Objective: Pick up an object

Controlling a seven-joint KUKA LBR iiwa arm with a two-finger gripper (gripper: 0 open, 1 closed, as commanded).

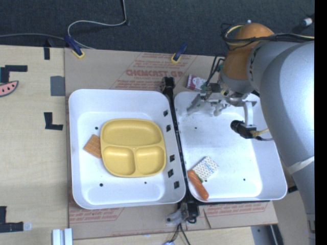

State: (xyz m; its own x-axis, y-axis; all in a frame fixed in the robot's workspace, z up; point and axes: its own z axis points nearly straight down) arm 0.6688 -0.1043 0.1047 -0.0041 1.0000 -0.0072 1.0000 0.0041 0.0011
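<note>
My end effector [204,105] hovers upper right of frame over the right bin [230,142], grip state I cannot tell, patterned packet [206,168] and orange carrot [197,184] lower centre, yellow tray [134,147] in left bin [82,137].

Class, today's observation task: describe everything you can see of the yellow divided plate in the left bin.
The yellow divided plate is a rounded-rectangular tray of matte, plastic-looking material, with one long compartment across the top and two smaller ones below. It lies flat, right side up, about the middle of the left white bin, and nothing lies in its compartments. At its left edge it overlaps an orange-brown cracker-like piece. The gripper is apart from it, over the right bin.
</note>
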